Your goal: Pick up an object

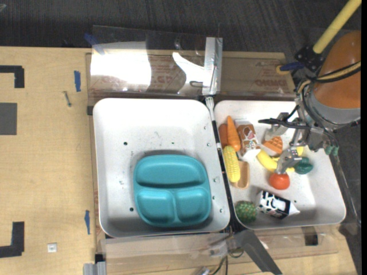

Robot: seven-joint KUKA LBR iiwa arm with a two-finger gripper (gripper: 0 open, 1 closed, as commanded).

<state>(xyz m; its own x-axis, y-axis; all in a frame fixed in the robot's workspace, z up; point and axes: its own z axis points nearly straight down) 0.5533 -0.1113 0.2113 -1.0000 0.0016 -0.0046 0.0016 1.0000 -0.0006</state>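
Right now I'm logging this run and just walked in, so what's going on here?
The arm reaches in from the right over the right bin, which holds toy food: a carrot, corn, a banana, a tomato and a green leafy piece. Its gripper hangs low over the banana and tomato. Whether it grips anything can't be told. The left bin holds a teal divided tray.

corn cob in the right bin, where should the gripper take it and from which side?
Probably mid-length on the corn cob, coming straight down, fingers closing across its narrow width. It lies flat and lengthwise along the right bin's left wall, with the carrot at its far end and a hot dog close on its right, so finger room either side looks tight.
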